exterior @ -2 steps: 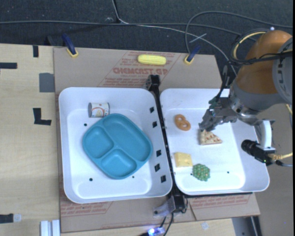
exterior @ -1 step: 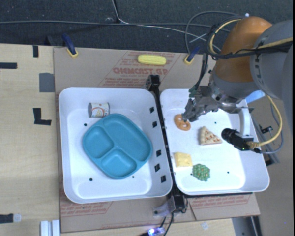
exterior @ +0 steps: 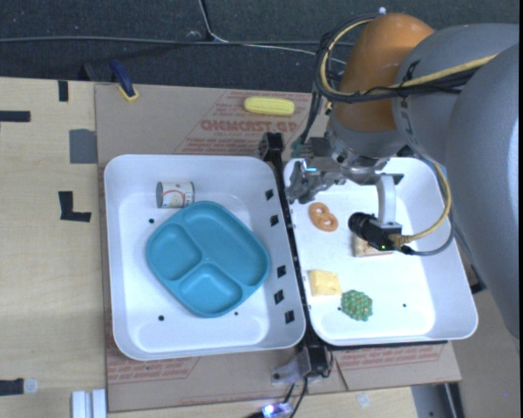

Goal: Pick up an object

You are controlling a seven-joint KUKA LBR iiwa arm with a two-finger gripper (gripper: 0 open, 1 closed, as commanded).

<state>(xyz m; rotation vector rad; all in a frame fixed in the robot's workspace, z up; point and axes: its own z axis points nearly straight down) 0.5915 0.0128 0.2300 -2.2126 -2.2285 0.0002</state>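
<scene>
My gripper (exterior: 308,179) hangs over the far left corner of the right bin (exterior: 418,320), close to the wall between the two bins. Just in front of it an orange-brown pretzel (exterior: 323,217) lies on the bin floor, apart from the gripper. Nearer the front lie a yellow block (exterior: 324,282) and a green bunch of grapes (exterior: 356,305). A tan piece (exterior: 363,247) is partly hidden under the black unit on the wrist. The left bin (exterior: 131,320) holds a blue divided plate (exterior: 207,257) and a small can (exterior: 175,194) on its side.
A yellow object (exterior: 268,105) lies on the cardboard behind the bins. The arm's orange band and grey body cover the far right part of the right bin. A cable loops from the wrist over that bin's right side.
</scene>
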